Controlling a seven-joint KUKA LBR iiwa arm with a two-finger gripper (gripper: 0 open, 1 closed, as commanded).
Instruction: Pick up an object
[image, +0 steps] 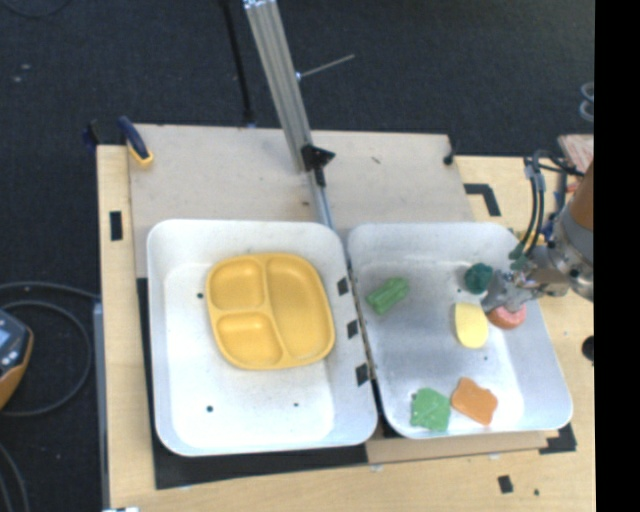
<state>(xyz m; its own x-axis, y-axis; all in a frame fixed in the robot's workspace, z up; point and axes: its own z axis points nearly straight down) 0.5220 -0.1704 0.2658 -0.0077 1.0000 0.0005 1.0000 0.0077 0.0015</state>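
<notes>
— Nearest the camera, what is seen?
— Two pieces are found at the front of the right bin (545, 400): a green block (431, 410) and, just beside it, an orange piece (474, 401).
— And farther back in that bin?
— A light green piece (387, 294) is seen near the left wall. A yellow oval piece (471, 325) is placed towards the right side, with a dark teal piece (478, 277) behind it and a red piece (508, 318) just beside it.
— Where is the gripper (505, 299) located?
— It is lowered at the right side of the bin, over the red piece and close to the yellow one. Whether it is wide or narrow cannot be told; nothing can be made out as held.
— What is kept in the left bin (170, 400)?
— A yellow divided plate (269, 309) is laid there, three compartments being shown.
— And on the desk (230, 170) behind?
— A metal pole (283, 85) is mounted between the bins.
</notes>
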